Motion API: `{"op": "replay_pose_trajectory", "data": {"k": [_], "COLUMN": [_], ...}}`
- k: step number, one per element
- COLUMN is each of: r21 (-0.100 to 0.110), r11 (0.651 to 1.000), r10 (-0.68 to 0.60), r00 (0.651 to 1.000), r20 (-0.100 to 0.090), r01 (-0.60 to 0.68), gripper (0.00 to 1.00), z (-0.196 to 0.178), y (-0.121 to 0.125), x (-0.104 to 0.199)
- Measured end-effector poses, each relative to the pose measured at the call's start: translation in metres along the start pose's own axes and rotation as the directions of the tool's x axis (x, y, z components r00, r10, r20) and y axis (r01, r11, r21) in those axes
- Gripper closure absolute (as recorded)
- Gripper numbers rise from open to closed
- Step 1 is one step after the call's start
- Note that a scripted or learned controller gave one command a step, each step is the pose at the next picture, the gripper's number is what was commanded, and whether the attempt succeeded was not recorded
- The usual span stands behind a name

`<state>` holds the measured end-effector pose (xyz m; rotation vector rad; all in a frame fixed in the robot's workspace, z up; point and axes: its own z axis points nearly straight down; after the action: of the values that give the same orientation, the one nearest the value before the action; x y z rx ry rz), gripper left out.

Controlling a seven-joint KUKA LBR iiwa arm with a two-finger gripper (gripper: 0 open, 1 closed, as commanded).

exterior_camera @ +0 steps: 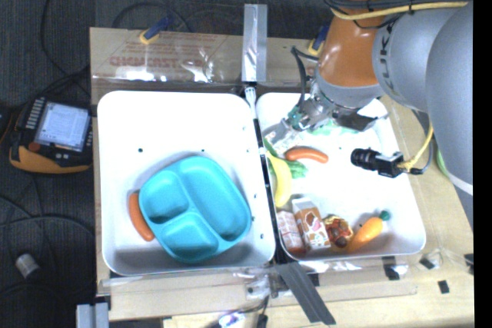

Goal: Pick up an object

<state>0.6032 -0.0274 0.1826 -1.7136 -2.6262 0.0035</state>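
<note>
My gripper [283, 131] hangs low over the back-left part of the right bin [407, 188], pointing down and to the left. Just in front of it lies an orange sausage [307, 155], with a yellow banana [280, 179] and a small green piece [297, 170] beside that. Along the bin's front wall sit a small juice carton [308, 227], a red packet [337, 230] and an orange carrot [367, 231]. Nothing shows as lifted by the gripper.
The left bin [123, 119] bears a blue divided plate [196, 207] with another orange sausage [139, 217] against its left side. A black cylindrical part [375, 159] with a cable hangs over the right bin. A handheld device [58, 130] lies off the bench at left.
</note>
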Motion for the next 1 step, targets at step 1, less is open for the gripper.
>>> {"op": "replay_pose_trajectory", "data": {"k": [1], "r21": [0.0], "r11": [1.0], "r10": [0.0], "r00": [1.0], "r20": [0.0], "r01": [0.0], "gripper": [0.0], "z": [0.0001], "y": [-0.0001], "x": [-0.0001]}}
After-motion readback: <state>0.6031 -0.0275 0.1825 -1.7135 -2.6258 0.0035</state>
